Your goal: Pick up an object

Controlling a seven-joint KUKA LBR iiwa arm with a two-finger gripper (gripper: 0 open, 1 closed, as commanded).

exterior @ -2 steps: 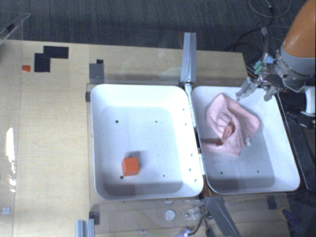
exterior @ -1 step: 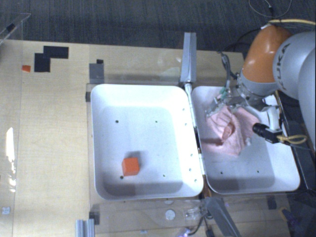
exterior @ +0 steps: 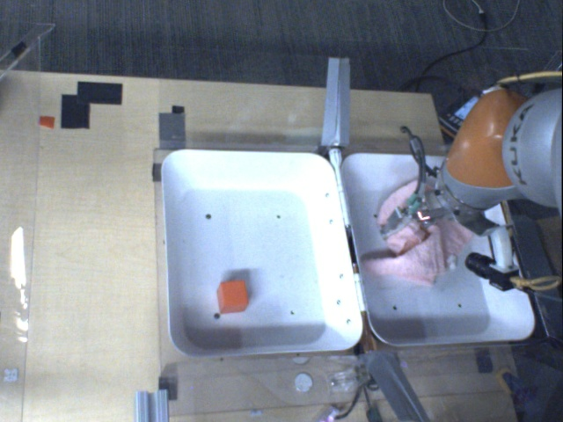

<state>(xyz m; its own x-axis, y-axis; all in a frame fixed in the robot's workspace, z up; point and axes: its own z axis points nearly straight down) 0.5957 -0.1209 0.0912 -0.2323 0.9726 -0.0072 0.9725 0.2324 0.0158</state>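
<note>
I can't see the gripper (exterior: 420, 211) well; the arm (exterior: 510, 148) covers most of it. The arm runs off the right edge. It hides part of the pink cloth (exterior: 413, 249) and the right bin (exterior: 440, 323).

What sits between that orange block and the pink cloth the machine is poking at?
In the camera view, bare white bin floor, then the two bins' rims meeting at the middle, lie between the orange block and the pink cloth.

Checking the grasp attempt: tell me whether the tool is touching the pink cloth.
Cannot tell. In the camera view the tool overlaps the pink cloth in the right bin, but the arm's wrist hides any contact or gap.
</note>
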